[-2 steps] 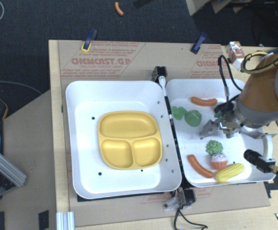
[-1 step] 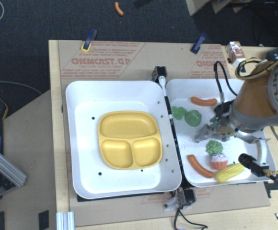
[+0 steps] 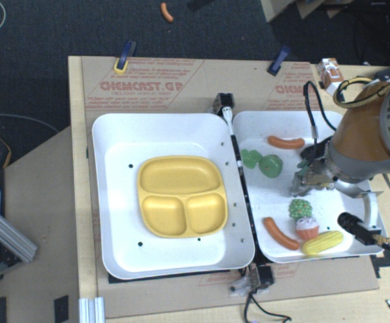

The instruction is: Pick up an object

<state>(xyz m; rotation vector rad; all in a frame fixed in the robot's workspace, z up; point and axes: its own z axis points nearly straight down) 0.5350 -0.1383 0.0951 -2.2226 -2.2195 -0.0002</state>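
My gripper [image 3: 304,182] hangs low over the middle of the right bin [image 3: 282,123], reaching in from the right. Just below it sits a broccoli floret [image 3: 300,208], with a pink cupcake [image 3: 307,228] under that. A yellow corn cob [image 3: 323,243] and a red sausage [image 3: 280,233] lie along the bin's front edge. A second sausage [image 3: 286,141] lies at the back. Two green pieces [image 3: 271,165] rest to the gripper's left. Nothing shows in the gripper's grasp.
The left bin [image 3: 114,180] holds a yellow divided plate [image 3: 181,195]. A black clamp [image 3: 226,103] sits between the bins at the back. The grey arm [image 3: 366,136] and its black cables cover the right bin's right side.
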